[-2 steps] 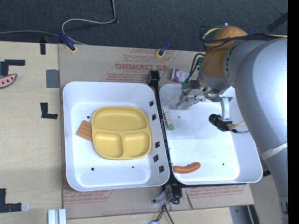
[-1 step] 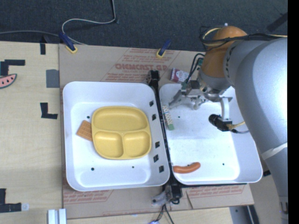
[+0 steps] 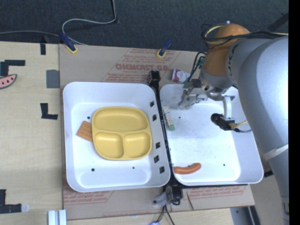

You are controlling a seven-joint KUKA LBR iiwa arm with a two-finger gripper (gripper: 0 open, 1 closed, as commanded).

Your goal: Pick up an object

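One small striped packet (image 3: 168, 118) lies by the left wall of the right bin (image 3: 243, 165), long side pointing away from us, just left of the gripper (image 3: 187, 99), whose fingers hold nothing I can see.

Both bins (image 3: 75, 125) are white. A yellow divided plate (image 3: 123, 132) lies in the left bin, with a tan waffle-patterned piece (image 3: 85, 131) at its left edge. An orange-red sausage (image 3: 187, 168) lies near the right bin's front edge. The cardboard (image 3: 136, 67) underneath is brown with red print.
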